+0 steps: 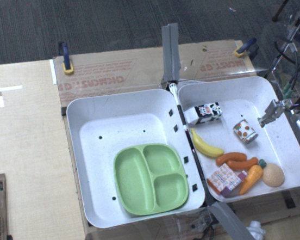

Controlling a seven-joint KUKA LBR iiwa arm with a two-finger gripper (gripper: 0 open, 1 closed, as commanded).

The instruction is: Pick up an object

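Claw (262, 120) hangs low at right, pointing left.

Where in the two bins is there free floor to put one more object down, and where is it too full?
Free: the left bin floor above and left of the green tray, and the right bin top right corner beyond the milk carton and can. Crowded: the right bin's lower part, with banana, sausages, carrot, packet, egg.

Glossy white plastic bins (88, 152), matt green plastic plate (149, 178), pale wood bench (21, 139)
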